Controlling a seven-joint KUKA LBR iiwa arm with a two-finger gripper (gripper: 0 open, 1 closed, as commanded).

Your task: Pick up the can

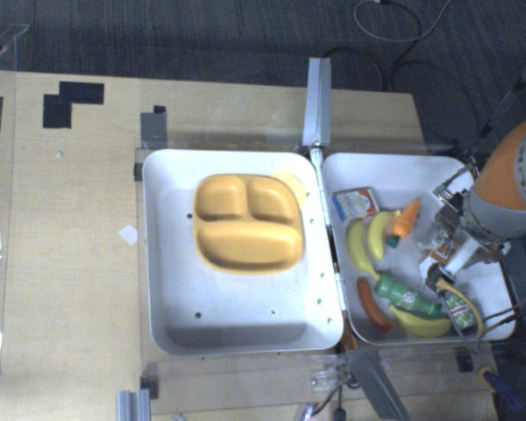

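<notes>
Left bin (158, 261): yellow compartment tray (248, 222) fills upper middle; bare floor open along left wall and wide strip below tray. Right bin (368, 167): crowded. Small carton (354, 203) near top left, carrot (405, 218) beside it, banana (362, 243) down left side, sausage (373, 305), green bottle (406, 296) and second banana (423, 324) packed along bottom edge. Can (458, 313) wedged at lower right, touching second banana. Gripper (445, 254) and arm (508, 182) block right side. Open floor: top strip and small middle patch.

Grey arm (500, 213) with an orange band (513, 169) above its wrist.
</notes>
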